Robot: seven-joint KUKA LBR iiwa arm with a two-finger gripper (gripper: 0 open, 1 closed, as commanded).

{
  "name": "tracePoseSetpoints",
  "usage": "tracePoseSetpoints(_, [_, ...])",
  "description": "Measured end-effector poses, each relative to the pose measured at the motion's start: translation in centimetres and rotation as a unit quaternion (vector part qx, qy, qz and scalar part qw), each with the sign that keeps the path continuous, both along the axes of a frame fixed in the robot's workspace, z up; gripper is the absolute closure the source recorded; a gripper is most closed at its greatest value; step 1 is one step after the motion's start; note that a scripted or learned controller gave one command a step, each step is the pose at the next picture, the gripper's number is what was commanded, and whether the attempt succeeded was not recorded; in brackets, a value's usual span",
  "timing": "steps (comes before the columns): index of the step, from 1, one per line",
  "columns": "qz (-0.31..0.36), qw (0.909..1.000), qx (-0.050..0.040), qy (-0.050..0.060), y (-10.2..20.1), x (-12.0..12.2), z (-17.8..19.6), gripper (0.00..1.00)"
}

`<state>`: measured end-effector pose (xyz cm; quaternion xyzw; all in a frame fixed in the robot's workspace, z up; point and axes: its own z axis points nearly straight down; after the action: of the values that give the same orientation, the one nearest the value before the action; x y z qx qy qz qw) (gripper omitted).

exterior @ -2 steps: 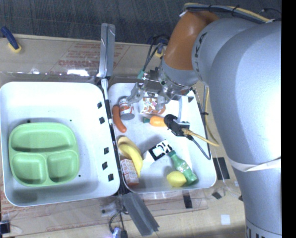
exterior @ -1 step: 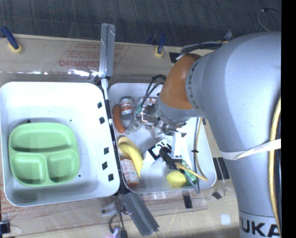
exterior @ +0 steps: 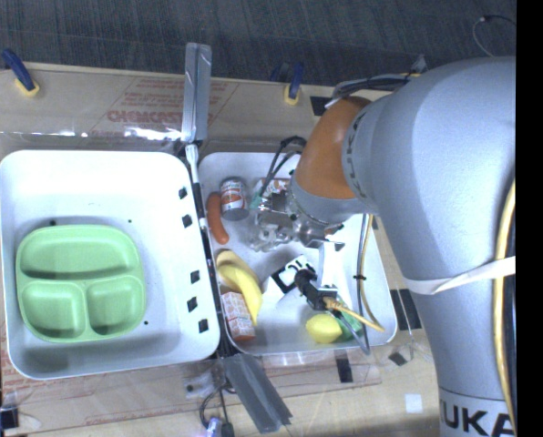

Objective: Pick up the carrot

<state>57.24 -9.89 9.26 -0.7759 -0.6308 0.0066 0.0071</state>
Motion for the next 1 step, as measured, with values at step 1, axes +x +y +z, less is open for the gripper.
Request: tracePoseSetpoints(1, [0.046,0.9989,0.0004,-0.005,-6.02,-3.75,-0.47,1.00])
